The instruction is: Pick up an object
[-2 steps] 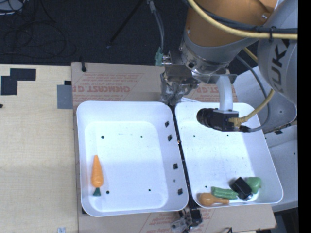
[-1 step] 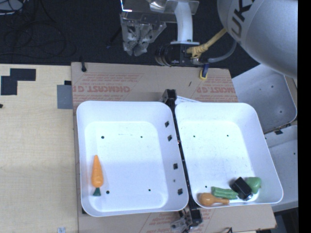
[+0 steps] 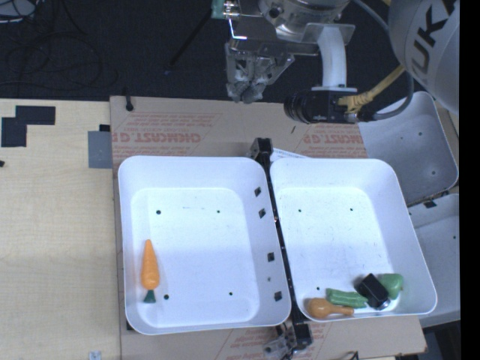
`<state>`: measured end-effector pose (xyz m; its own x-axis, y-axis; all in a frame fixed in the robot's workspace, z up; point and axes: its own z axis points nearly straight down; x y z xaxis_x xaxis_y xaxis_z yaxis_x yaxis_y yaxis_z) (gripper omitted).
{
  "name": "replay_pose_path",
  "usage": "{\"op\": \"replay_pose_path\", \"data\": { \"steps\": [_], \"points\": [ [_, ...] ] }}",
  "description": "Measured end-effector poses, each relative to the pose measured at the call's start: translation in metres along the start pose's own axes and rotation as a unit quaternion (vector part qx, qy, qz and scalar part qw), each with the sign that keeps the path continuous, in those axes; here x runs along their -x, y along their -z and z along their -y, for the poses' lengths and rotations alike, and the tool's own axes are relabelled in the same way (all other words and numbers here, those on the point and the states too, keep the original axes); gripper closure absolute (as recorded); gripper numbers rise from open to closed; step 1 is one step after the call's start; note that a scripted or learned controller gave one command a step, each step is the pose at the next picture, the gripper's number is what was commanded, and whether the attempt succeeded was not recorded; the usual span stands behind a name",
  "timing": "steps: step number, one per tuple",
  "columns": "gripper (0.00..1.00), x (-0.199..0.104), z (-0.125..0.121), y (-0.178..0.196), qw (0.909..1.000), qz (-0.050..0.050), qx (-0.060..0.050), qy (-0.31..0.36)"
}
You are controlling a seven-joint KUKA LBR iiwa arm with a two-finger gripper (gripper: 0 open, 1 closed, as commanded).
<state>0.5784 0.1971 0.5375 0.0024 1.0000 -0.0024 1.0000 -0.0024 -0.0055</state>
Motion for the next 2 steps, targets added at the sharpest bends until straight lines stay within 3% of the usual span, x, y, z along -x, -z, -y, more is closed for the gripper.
{"op": "replay_pose_path", "data": {
  "steps": [1, 2],
  "points": [
    [1.00, 0.090, 0.027, -0.057, 1.0000, 0.001, -0.003, -0.003],
    [1.00, 0.076, 0.011, -0.288, 1.0000, 0.001, -0.007, 0.001]
  ]
}}
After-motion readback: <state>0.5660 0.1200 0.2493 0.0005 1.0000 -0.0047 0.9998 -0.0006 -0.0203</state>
